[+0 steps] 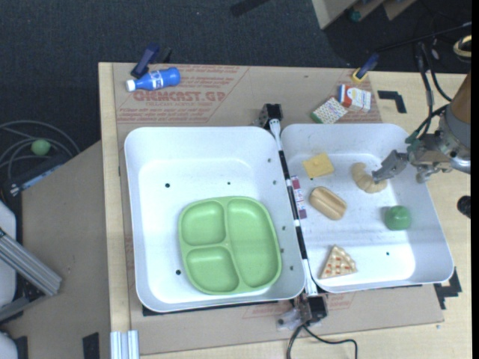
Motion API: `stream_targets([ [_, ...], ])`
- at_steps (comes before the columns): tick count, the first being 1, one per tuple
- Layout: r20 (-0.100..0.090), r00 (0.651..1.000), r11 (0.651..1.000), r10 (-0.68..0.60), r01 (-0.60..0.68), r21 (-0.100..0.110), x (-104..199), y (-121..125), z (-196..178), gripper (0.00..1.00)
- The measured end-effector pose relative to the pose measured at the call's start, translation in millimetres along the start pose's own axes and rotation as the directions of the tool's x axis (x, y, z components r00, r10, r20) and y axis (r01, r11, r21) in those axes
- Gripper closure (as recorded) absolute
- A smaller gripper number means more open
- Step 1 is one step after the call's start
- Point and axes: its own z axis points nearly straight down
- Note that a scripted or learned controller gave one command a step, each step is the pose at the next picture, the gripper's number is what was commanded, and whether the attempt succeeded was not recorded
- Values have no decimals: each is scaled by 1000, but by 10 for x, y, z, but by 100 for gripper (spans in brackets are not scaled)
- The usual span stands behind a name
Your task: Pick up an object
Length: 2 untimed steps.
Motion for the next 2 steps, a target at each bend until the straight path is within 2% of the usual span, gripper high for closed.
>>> stream_targets([
  [1, -3, 1000, 1000, -2, 2, 4, 814, 195, 965, 0],
  [2, -1, 1000, 1000, 0, 0, -5, 845, 99, 1193, 0],
])
